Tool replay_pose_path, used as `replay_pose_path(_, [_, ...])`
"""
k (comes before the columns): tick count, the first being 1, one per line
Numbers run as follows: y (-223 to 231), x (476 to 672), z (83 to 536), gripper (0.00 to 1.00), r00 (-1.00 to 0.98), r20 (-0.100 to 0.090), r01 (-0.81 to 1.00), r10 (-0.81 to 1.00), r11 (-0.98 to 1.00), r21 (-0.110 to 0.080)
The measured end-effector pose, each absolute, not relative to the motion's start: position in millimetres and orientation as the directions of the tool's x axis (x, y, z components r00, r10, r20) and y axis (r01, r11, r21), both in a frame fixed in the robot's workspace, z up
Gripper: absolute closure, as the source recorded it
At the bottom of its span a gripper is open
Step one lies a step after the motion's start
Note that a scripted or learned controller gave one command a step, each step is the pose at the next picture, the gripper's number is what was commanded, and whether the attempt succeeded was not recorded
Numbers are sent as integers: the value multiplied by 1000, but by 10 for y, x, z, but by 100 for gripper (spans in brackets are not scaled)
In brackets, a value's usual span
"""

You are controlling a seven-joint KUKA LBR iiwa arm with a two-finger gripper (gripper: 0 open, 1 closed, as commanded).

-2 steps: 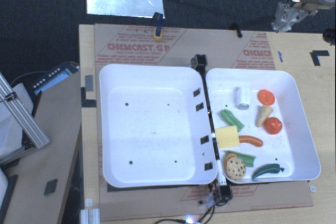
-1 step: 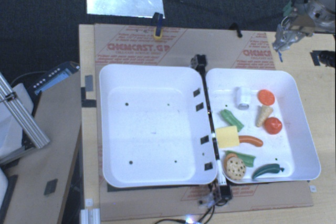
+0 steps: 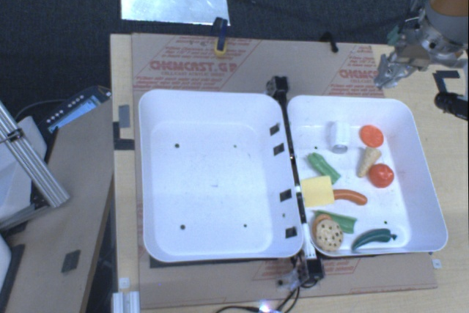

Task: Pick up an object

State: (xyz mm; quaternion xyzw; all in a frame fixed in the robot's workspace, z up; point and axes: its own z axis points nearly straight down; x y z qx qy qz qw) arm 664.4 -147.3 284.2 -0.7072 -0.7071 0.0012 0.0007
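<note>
Right bin [image 3: 421, 157]: tomato [image 3: 371, 135] well below-left of tool [image 3: 386, 78]; tool's state unclear.

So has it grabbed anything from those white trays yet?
Not yet. The gripper hangs above the bench beyond the right bin, with nothing visibly between its fingers. The toy foods, such as the cookie and tomato, lie in that bin. Reaching in, grasping and lifting remain.

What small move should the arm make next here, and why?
Probably swing the claw inward and down over the right bin: it hangs beyond that bin's far right corner holding nothing, while the nearest toys, the orange disc and white cylinder, lie inside.
</note>
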Motion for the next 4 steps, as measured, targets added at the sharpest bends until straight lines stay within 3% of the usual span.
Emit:
replay_pose_path(1, [-1643,6682,2445,100,0,-1,1000,1000,0,-1])
replay_pose_path(4, [-953,6696,3230,100,-8,0,1000,1000,8,6])
